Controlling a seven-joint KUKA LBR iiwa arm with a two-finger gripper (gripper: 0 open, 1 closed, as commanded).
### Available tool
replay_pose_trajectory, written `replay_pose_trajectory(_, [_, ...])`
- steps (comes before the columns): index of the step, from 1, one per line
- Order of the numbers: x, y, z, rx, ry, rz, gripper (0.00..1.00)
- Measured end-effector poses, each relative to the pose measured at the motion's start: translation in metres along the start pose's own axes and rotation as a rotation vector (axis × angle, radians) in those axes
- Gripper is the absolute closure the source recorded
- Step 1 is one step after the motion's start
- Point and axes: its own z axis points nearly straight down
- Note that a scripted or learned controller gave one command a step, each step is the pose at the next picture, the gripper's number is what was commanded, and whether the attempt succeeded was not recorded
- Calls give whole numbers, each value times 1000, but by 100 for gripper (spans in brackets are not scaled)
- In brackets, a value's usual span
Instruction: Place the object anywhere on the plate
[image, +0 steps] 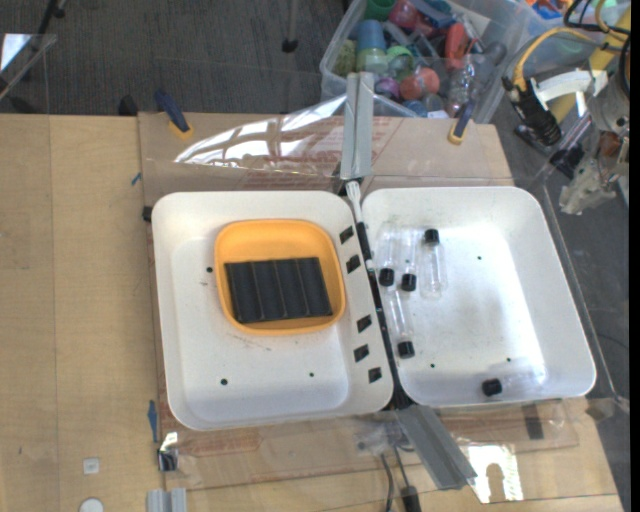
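**Overhead view of the work area.** The wooden desk (70, 300) carries two shallow white bins side by side, which meet along a seam running from 12 to 6 o'clock.

The left bin (180, 390) holds an orange plate (280, 232), rounded-square in outline, set slightly toward 12 o'clock of the bin's centre. A black ridged slab (278, 290) lies flat on the plate. It covers the plate's middle and its 6 o'clock half, and its long side runs from 9 to 3 o'clock. The plate's rim shows on every side of it.

The right bin (540, 300) contains several clear tubes (433, 270) with black caps, clustered toward 9 o'clock of the bin near the seam. One cap (431, 237) lies at the 12 o'clock end of the cluster. A separate black piece (491, 387) lies near the bin's 6 o'clock wall, well apart from the others.

A clear tub of coloured items (430, 50) stands beyond the bins at 12 o'clock.

The arm (590, 170) appears at 2 o'clock of the scene, outside the right bin. It is probably the wrist end, though cabling and pale housings blur its outline. Whether the jaws are open or closed cannot be told, and nothing can be seen held in them.
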Motion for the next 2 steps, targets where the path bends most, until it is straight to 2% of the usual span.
replay_pose_trajectory(1, [-1, 1, -47, -7, 3, -3, 100])
replay_pose_trajectory(2, [-1, 1, -43, -9, 0, -4, 100])
